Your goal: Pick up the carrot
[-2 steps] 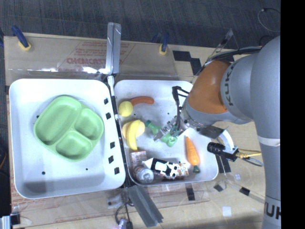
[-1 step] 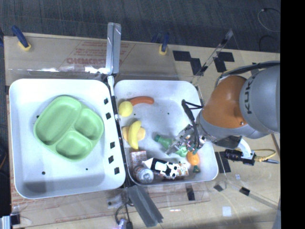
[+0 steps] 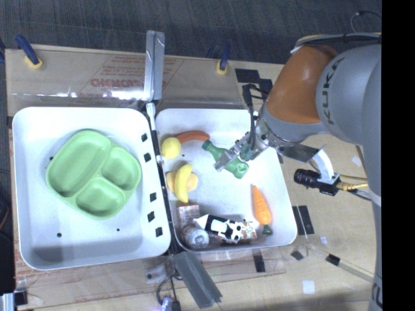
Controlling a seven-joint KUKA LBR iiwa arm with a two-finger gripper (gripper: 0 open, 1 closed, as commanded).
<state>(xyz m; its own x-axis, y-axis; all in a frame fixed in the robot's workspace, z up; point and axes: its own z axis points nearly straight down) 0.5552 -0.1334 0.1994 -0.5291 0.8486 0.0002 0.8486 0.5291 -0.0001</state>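
Observation:
The carrot (image 3: 260, 203) is orange with a small green top. It lies in the right bin (image 3: 279, 173) near the right wall, pointing up and away from the front. My gripper (image 3: 238, 154) hangs over the middle of that bin, up and to the left of the carrot and apart from it. It sits right at a green bottle-shaped toy (image 3: 216, 150), whose lower end it partly covers. Nothing of the carrot is hidden.
In the right bin are also an orange sausage (image 3: 193, 136), a yellow lemon (image 3: 170, 148), a banana (image 3: 183, 180), a black-and-white cow toy (image 3: 228, 229) and a can (image 3: 196, 237). The left bin (image 3: 26, 193) holds a green divided plate (image 3: 94, 172).

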